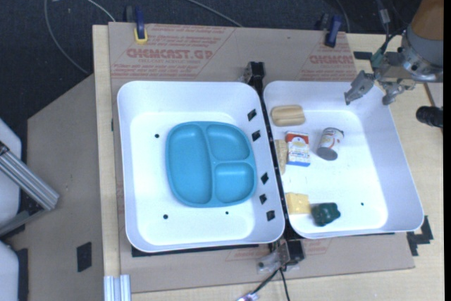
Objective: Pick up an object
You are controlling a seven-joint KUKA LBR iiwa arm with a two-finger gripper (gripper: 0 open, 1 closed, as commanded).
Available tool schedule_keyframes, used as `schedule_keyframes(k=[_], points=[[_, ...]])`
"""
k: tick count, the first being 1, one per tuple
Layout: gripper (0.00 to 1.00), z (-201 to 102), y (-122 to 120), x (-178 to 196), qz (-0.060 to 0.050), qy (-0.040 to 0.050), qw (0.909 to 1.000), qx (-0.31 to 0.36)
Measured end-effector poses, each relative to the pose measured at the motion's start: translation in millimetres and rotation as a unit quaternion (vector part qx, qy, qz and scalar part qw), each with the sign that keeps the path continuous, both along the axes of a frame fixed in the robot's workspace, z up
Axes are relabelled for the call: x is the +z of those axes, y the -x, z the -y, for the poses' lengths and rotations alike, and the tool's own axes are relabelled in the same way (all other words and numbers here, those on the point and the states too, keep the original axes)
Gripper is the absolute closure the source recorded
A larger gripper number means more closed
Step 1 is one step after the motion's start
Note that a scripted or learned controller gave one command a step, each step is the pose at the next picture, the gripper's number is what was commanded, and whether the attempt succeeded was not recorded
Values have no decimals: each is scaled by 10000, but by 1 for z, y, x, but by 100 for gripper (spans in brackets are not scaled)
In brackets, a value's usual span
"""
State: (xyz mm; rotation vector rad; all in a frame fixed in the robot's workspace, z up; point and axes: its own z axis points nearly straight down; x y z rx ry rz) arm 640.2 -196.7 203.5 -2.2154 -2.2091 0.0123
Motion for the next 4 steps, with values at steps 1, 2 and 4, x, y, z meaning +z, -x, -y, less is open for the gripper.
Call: schedule_keyframes(k=[1, 2, 4], points=[[0, -1, -3, 9, 74, 16, 10000, 17], [0, 9, 1, -46, 47, 11, 10000, 11], [0, 12, -7, -120, 56, 13, 10000, 24]])
